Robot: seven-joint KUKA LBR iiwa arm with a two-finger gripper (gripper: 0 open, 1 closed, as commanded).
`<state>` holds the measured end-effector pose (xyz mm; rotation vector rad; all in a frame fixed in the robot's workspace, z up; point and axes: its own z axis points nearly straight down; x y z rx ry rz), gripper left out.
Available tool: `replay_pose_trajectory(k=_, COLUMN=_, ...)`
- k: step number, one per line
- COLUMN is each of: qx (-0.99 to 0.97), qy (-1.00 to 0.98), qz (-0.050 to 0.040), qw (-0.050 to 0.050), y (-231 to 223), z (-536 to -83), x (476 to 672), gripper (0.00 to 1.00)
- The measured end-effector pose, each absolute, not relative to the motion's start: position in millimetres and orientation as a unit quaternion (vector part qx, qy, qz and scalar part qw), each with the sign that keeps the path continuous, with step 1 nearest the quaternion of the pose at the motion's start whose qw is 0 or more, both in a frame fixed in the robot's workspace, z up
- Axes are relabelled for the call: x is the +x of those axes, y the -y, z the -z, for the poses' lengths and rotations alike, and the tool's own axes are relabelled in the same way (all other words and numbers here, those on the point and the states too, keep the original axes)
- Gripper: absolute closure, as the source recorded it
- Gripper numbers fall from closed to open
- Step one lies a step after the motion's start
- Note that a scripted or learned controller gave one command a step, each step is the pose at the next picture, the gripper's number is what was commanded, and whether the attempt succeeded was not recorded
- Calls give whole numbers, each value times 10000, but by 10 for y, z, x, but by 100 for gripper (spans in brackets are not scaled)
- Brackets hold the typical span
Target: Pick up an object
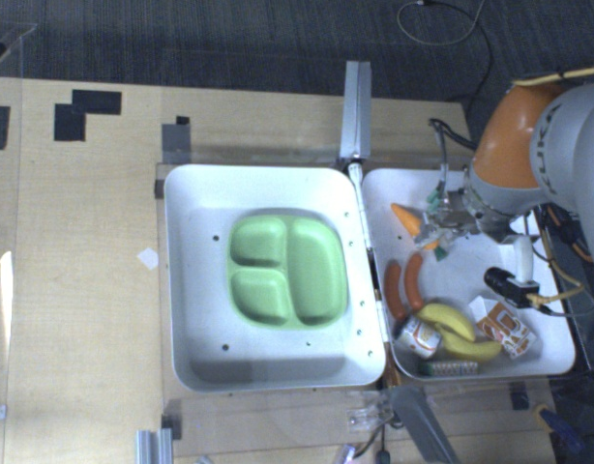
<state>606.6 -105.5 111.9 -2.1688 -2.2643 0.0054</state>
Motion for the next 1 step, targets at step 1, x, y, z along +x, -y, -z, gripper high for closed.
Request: replay_pose_trajectory(k=1, qx=-7694, qy=6388, qz=-9, qw=3, y=655, z=-2271, x=6041, gripper=100)
